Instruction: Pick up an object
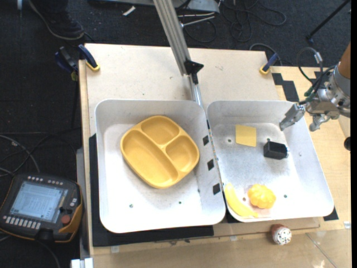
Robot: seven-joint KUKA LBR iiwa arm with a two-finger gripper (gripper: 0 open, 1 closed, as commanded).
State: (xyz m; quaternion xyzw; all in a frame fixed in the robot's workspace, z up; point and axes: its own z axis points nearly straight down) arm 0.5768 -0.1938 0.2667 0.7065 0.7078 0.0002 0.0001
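Two white bins [106,149]; one yellow divided plate [160,151]; one yellow square [246,135]; one black block [275,149]; one banana [237,204]; one yellow lump [261,196]; one ball [281,234] at lower right.

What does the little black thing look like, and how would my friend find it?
Start at the right bin, the one without the big yellow divided plate. Near its far right side lies the small black block, just right of a flat pale yellow square. It is the one dark thing there; everything else in that bin is yellow.
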